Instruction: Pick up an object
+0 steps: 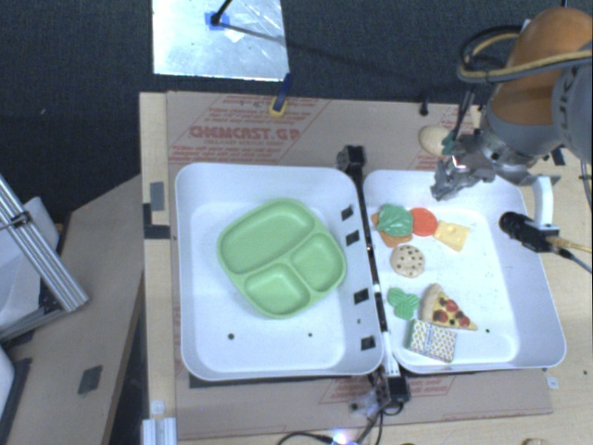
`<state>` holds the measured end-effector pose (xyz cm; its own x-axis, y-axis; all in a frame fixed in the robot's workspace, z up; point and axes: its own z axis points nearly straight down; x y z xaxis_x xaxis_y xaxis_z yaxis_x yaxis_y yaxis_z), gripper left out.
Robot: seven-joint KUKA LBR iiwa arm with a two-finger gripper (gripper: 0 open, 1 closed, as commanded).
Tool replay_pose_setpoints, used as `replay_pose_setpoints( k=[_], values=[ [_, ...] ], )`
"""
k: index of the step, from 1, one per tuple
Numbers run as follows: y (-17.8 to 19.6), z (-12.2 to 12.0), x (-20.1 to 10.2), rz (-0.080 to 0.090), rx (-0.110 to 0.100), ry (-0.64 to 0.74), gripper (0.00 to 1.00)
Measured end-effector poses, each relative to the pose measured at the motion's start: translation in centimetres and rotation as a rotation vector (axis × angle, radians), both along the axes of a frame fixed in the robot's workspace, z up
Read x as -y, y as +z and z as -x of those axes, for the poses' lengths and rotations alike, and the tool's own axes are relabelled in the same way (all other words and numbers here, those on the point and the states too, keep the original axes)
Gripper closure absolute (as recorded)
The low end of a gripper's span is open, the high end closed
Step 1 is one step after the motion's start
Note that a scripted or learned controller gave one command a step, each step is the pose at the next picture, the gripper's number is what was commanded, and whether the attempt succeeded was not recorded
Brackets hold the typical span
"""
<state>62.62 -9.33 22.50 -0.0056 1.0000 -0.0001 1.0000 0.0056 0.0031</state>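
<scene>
Bright even overhead light, strong glare off the foil sheet (220,24) far left, soft faint shadows, slightly grainy, mildly blurred edges

The arm (542,58) is showing a grey body with a rounded orange band. Black and yellowish cables are looping beside it. A dark metallic gripper (448,185) is ending it.

Divided plate (282,256) in left bin (199,341); toy foods (408,260) in right bin (533,332)

The end effector (448,185) hovers over the right bin (528,341), above the toy foods (419,222).
</scene>
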Motion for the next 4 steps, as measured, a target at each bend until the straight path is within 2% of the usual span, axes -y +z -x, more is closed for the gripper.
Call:
replay_pose_setpoints(
  k=[1, 2, 4],
  values=[
    [0.0, 4.1, -3.5, -0.001, -0.005, 0.002, 1.00],
    [0.9, 7.6, -3.5, 0.000, -0.004, -0.005, 1.00],
    [0.1, 7.4, -4.8, 0.000, -0.002, -0.001, 1.00]
  ],
)
